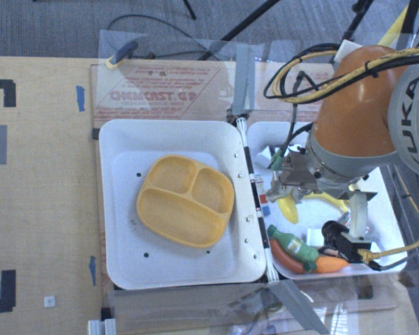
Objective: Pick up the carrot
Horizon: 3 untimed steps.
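At the near edge of the right bin (391, 208) lies one carrot (333, 264), orange, lengthwise along the bin's front wall. Just beside it, towards the view's left, are one green bottle (293, 246) and one reddish-brown sausage-shaped piece (285, 258), the bottle lying partly over the sausage. Farther back in the same bin is one yellow banana-like piece (288, 209), and just above that hangs the end effector (292, 185); whether it is spread or pressed together cannot be told under the arm's bulk, and nothing is seen pinched in it. The carrot is apart from the end effector, nearer the camera and off to the view's right. There are two white bins on the tabletop (35, 208); the left bin (119, 145) holds one yellow plate (185, 201) with three compartments. Beyond the bins lies one flat cardboard sheet (160, 93).
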{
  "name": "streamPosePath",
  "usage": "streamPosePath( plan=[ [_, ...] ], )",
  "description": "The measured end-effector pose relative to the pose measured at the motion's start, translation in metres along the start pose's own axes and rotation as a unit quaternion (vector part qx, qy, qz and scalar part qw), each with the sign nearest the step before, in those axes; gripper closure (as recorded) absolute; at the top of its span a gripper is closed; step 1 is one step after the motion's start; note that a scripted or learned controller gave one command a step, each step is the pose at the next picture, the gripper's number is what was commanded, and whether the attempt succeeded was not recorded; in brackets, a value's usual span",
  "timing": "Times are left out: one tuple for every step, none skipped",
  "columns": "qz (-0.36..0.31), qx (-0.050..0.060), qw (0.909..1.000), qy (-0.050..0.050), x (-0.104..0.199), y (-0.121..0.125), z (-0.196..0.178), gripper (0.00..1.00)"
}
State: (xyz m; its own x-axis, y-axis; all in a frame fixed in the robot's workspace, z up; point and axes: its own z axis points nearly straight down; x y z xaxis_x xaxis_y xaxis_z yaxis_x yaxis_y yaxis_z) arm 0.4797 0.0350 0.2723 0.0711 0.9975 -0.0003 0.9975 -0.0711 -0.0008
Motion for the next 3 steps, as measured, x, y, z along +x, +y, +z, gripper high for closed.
streamPosePath(
  plan=[
    [-0.021,0.0,0.9998,0.0,0.014,0.027,-0.062,1.0],
    [-0.169,-0.002,0.9857,-0.001,-0.06,0.059,-0.148,1.0],
    [-0.273,-0.003,0.9621,-0.002,-0.141,0.068,-0.163,1.0]
  ],
)
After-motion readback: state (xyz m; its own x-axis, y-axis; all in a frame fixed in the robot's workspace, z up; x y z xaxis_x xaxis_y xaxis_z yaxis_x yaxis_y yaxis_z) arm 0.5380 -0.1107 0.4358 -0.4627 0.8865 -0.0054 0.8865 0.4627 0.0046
